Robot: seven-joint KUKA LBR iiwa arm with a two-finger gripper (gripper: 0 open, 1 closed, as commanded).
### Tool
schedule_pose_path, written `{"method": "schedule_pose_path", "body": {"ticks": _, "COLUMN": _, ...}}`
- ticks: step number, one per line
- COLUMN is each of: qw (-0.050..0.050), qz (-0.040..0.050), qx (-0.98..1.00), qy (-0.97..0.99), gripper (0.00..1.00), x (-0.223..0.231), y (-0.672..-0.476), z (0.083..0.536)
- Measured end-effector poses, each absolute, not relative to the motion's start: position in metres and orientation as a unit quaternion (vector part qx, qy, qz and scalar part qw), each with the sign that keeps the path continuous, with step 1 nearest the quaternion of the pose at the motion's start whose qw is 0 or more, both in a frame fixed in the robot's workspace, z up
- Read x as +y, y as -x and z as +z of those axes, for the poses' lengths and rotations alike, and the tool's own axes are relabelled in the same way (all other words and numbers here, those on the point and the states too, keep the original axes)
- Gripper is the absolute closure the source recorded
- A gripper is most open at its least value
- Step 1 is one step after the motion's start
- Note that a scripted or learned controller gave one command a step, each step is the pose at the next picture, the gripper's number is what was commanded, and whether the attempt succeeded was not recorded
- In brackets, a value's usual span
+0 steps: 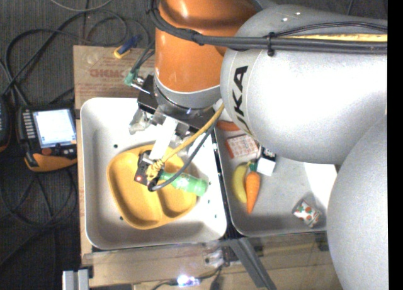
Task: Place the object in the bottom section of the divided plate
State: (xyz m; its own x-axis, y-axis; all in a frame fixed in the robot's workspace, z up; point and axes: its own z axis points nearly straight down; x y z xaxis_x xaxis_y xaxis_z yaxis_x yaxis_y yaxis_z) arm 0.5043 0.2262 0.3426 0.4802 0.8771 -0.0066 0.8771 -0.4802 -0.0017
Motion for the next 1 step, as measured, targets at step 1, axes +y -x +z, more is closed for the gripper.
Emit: {"method": "schedule_pose_path", "body": {"ticks": 1, "qw": 0.001, "qz": -0.006, "qx": 0.51, "qy": -0.86, "gripper": 1.0, "x": 0.2265, "y": -0.5042, "z": 0.3504}}
